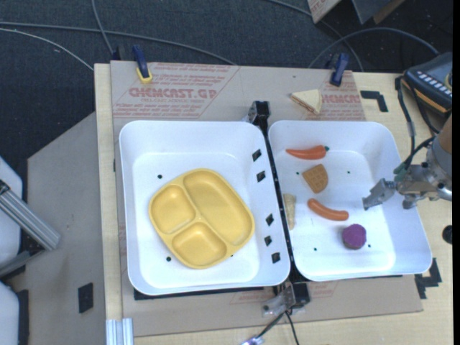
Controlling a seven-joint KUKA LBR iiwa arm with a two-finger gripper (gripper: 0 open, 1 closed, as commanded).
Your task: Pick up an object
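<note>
The claw (pixel 392 192) hangs over the right bin's (pixel 410 254) right side, holding nothing; whether it is wide or narrow cannot be told. Nearest lie a purple ball (pixel 353 236) and a sausage (pixel 328 210), well apart from each other. Both are probably light, stiff toy pieces; the sausage is best gripped across its middle. Farther left, a yellow tray (pixel 202 217) sits in the left bin (pixel 136 214).

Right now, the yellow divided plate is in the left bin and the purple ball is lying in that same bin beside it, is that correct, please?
Not quite. The yellow divided plate is in the left bin, but the purple ball lies in the right bin, near its front right corner, close to the sausage. The camera view shows this.
</note>
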